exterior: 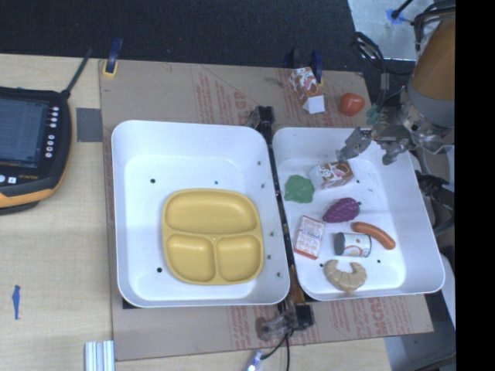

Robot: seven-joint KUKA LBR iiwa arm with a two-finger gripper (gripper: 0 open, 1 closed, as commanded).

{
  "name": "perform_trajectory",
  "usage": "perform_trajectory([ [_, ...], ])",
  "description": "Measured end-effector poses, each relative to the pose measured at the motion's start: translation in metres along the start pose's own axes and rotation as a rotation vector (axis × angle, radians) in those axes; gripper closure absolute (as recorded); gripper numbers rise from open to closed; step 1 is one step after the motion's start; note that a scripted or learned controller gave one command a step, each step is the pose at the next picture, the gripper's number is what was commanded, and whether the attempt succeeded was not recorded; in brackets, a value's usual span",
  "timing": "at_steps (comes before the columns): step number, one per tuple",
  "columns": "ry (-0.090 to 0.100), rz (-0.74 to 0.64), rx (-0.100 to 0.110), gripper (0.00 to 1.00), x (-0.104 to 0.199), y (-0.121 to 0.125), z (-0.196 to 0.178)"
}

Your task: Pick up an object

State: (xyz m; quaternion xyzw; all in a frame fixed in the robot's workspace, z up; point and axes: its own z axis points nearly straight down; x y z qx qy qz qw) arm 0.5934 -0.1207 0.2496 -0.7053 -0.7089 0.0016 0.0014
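Note:
The right white bin (414, 207) holds several small items: a red-and-white snack packet (334, 174), a green leafy piece (298, 188), a purple grape bunch (341, 209), an orange sausage (373, 235), a small can (353, 244), a croissant (346, 275) and a flat orange box (309, 236). My gripper (373, 148) hangs over the bin's far right part, just up and right of the snack packet. Its two fingers stand spread apart, open, with nothing between them.
The left white bin (135, 168) carries a yellow divided tray (212, 235). Beyond the right bin, a small carton (307, 89) and a red tomato (352, 103) lie on the cardboard. A teach pendant (27, 145) sits at the far left.

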Motion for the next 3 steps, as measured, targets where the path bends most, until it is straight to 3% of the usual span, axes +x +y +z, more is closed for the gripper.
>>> perform_trajectory([
  [1,-0.001,0.000,0.000,0.00,-0.029,-0.003,0.158],
  [2,0.000,-0.001,0.001,0.00,-0.027,-0.031,0.158],
  [3,-0.002,-0.004,0.003,1.00,-0.028,-0.031,0.148],
])
